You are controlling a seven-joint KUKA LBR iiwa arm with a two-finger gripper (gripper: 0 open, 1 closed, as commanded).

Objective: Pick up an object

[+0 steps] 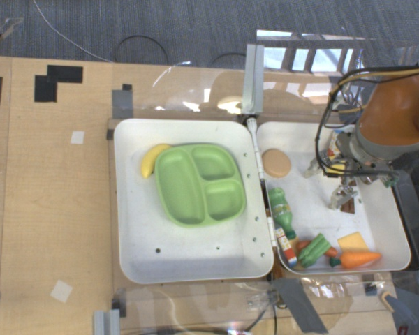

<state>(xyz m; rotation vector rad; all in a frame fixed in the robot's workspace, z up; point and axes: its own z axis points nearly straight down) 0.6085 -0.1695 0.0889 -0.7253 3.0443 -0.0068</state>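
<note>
So the gripper (346, 199) hangs low in the right bin (384, 215), fingers pinching a small brown-and-white thing (348, 206).

Arm (394, 117): broad orange band, rounded, above a grey wrist collar. Black cables loop along its left side. Gripper (344, 199): small, metallic grey, thin fingers, some dark brown at the tips.

Probably a robotics lab: wooden bench (49, 208), twin white bins (195, 267), cabling (63, 33).

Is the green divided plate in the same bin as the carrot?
No, the green divided plate lies in the left bin, while the carrot lies in the right bin.
</note>
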